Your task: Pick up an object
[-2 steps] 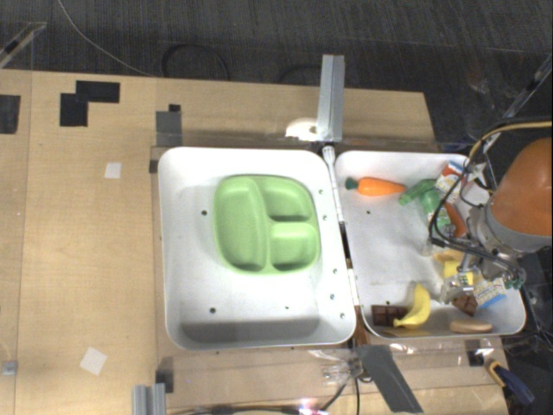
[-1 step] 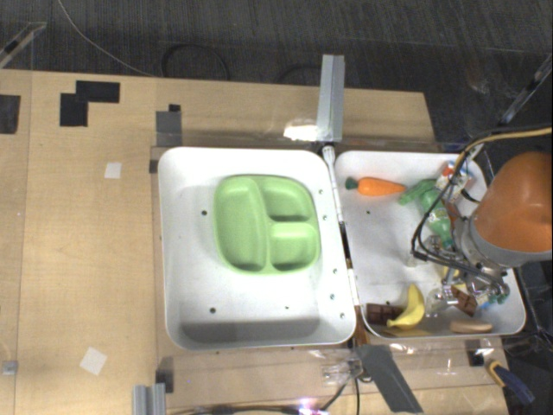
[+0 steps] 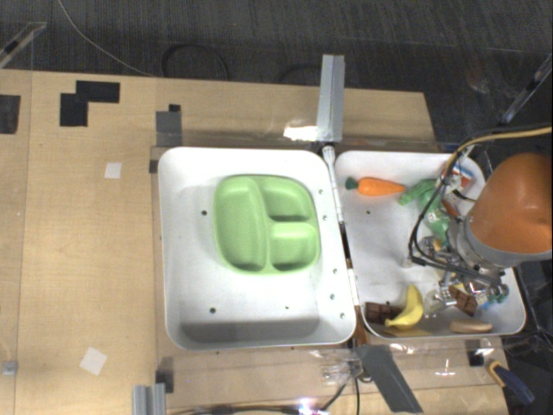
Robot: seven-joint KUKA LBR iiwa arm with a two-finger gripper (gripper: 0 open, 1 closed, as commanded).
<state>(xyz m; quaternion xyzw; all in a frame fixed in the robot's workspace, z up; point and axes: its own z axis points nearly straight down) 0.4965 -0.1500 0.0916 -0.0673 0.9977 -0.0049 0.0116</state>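
- Grey arm with orange band (image 3: pixel 517 204) reaches in from the right, sits over the right shallow white bin (image 3: pixel 380 258), near its right side.
- Two-finger gripper (image 3: pixel 462 294) low over the bin's near right corner, half hidden by black cables and wrist hardware; can't tell how the jaws stand or if anything is between them.
- Yellow plastic banana (image 3: pixel 408 309) lies at the near edge of the right bin, just left of the gripper, apart from it.
- Dark brown block (image 3: pixel 376 312) touching the banana's left end, in the near left corner of that bin.
- Tan oblong piece (image 3: pixel 471 325) on the bin floor right under the gripper area; contact unclear.
- Orange toy carrot with green top (image 3: pixel 378 188) lies at the far side of the right bin, well apart from the gripper.
- Green leafy item (image 3: pixel 419 194) just right of the carrot, partly behind cables.
- Left shallow white bin (image 3: pixel 186 232) holds a light green divided plastic tray (image 3: pixel 263 223), three compartments, sitting flat toward the far middle.
- Both bins side by side on a light wooden bench (image 3: pixel 78 258).
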